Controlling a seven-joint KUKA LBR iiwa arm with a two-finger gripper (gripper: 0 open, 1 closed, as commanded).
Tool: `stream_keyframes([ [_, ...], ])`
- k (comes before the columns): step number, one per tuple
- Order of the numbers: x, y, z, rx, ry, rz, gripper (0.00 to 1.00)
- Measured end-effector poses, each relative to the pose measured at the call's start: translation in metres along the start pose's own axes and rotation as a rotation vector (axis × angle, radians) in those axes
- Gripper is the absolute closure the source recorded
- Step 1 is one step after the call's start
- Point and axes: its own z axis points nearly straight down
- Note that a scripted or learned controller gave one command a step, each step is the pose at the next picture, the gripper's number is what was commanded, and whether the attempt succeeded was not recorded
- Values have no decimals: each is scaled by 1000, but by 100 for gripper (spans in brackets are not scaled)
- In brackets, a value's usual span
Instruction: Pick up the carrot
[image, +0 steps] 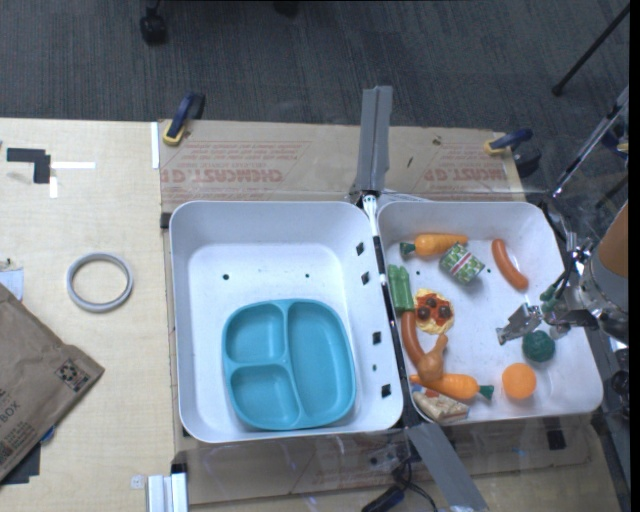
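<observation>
The gripper (525, 325) sits at the right of the frame, close to a green ball (539, 346); I cannot tell its state. It may grab the wrong toy in the clutter. There are two carrots: the upper carrot (440, 244) with green tip, and the lower carrot (456, 385) touching a sausage (412, 340).

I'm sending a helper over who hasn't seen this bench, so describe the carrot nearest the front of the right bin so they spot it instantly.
Start at the right bin, beside the one holding the blue tray. Along its front wall, near the left corner, lies the carrot, its green tip pointing toward the orange ball. Unlike the other carrot by the back wall, it rests against a hot dog.
</observation>
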Motion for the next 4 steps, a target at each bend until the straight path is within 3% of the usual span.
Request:
stream_keyframes([
  [1,43,4,83,1,1,132,0],
  [2,75,3,84,4,2,199,0],
  [3,79,3,83,2,2,268,0],
  [4,83,4,83,2,1,20,0],
])
